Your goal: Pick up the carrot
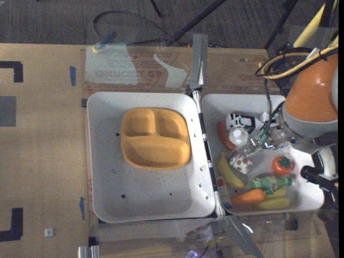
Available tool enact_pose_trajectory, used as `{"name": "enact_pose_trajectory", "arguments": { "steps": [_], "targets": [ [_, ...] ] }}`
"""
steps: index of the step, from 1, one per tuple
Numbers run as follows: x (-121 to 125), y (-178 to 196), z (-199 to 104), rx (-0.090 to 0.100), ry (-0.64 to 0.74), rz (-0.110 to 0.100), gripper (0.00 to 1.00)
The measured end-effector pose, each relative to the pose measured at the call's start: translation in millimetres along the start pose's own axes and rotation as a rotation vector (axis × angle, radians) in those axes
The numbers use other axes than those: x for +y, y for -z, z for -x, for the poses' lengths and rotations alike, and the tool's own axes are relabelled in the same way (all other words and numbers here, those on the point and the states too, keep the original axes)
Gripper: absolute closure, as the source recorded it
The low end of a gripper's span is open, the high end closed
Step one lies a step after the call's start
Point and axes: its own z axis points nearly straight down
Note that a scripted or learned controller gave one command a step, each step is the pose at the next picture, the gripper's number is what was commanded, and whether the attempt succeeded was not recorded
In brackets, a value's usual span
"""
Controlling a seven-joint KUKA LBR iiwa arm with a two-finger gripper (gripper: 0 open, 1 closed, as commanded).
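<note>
Right-hand bin (314, 200), near edge: carrot (248, 197) lying flat beside a yellow banana (230, 172), untouched; gripper (262, 138) poised further back over the toys, finger state indeterminable; step: approach, next requiring travel toward the carrot and descent.

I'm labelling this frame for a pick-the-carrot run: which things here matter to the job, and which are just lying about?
Part of the job:
carrot, near the right bin's front edge
gripper, above that bin's middle

Just lying about:
yellow divided plate in the left bin
banana
tomato
red sausage
green bottle
small white carton
</note>
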Motion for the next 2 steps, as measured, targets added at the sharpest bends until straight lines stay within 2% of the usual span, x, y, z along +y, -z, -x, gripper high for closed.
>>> {"name": "enact_pose_trajectory", "arguments": {
  "steps": [1,2],
  "targets": [
    [63,49,27,-0.001,0.054,0.001,1.0],
    [90,80,70,-0.002,-0.025,0.002,1.0]
  ]
}}
